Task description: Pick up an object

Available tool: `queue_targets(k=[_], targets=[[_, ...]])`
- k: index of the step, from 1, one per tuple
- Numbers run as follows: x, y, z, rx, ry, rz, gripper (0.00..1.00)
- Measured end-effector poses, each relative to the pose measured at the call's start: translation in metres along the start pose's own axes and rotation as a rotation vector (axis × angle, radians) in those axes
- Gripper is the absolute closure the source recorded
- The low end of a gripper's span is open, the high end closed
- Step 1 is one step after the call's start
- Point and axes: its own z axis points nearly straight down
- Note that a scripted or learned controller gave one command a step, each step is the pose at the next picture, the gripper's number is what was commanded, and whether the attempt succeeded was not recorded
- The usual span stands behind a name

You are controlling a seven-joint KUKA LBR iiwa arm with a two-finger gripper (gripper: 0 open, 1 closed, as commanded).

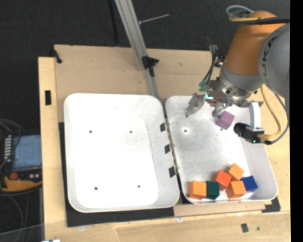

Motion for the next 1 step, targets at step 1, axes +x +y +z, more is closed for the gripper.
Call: queue_targets(k=[1], targets=[[0.0, 0.001, -0.003, -0.006, 0.0, 0.001, 0.0]])
